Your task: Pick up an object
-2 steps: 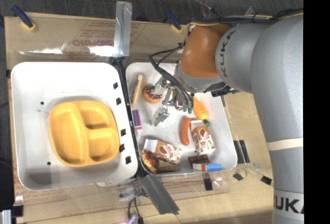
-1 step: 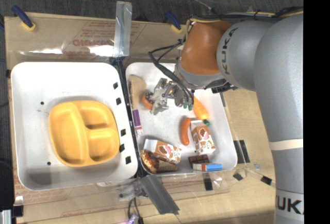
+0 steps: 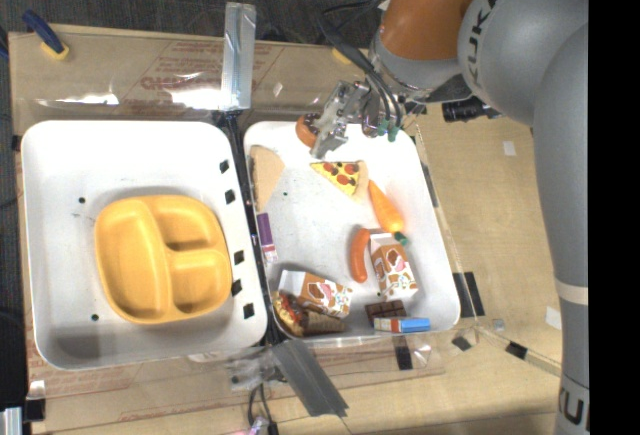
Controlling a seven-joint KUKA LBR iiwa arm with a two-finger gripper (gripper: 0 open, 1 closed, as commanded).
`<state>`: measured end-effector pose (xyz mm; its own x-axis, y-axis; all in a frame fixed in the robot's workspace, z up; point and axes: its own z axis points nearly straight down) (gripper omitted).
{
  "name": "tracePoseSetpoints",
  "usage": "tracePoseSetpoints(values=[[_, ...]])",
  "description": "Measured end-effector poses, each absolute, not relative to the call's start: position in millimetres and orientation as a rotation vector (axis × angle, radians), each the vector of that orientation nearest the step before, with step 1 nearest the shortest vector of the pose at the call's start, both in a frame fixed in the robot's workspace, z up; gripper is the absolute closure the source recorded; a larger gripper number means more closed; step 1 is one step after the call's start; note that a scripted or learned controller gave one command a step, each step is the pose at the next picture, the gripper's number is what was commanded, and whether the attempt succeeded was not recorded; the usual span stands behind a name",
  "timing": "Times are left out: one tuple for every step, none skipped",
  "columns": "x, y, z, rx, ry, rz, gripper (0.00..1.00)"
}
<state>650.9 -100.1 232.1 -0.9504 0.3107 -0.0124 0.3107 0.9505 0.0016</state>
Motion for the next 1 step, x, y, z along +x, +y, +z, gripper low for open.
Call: tracePoseSetpoints(values=[[579.1,-18.7,238.7,0.7,3.062,0.002,1.0]])
